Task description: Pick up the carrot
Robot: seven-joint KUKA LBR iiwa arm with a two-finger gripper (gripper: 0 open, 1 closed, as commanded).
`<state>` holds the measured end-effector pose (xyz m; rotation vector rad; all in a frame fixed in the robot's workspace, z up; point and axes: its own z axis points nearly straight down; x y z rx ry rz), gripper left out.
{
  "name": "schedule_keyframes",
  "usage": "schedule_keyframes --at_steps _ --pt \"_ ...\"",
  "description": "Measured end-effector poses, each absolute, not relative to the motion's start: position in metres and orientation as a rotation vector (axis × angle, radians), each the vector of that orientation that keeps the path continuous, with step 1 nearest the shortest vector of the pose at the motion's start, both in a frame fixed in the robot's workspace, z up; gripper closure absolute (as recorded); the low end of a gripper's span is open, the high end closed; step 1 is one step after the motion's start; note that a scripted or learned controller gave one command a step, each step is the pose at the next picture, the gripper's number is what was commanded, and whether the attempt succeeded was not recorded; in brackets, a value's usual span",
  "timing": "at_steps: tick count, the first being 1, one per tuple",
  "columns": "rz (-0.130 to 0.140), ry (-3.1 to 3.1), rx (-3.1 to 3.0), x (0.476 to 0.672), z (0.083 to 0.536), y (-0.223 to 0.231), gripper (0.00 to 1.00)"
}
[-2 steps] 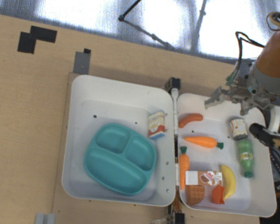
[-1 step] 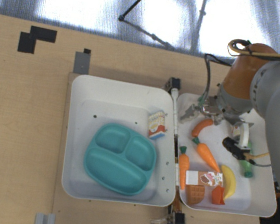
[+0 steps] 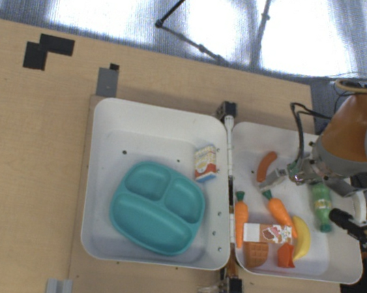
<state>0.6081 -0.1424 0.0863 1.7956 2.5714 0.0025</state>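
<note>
Two carrots lie in the right bin [image 3: 336, 273]. One carrot [image 3: 280, 209], with a green top, lies slanted in the bin's middle. The other carrot [image 3: 239, 221] lies along the bin's left wall. My gripper [image 3: 285, 176] hovers just above and behind the middle carrot's green end, between a red sausage [image 3: 265, 166] and a green bottle [image 3: 320, 205]. It is open, and I see nothing between its fingers.
A banana [image 3: 303, 238], a small carton [image 3: 268, 233], a brown piece [image 3: 255, 254] and an orange piece [image 3: 286, 255] crowd the right bin's front. The left bin [image 3: 101, 164] holds a teal divided plate [image 3: 158, 207] and a small carton [image 3: 206, 162].
</note>
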Motion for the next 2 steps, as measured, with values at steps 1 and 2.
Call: schedule_keyframes --at_steps 1,2 --pt "-0.001 2.883 1.183 0.541 0.090 -0.108 0.00" --pt "0.004 3.032 0.806 0.567 0.087 -0.113 0.00"
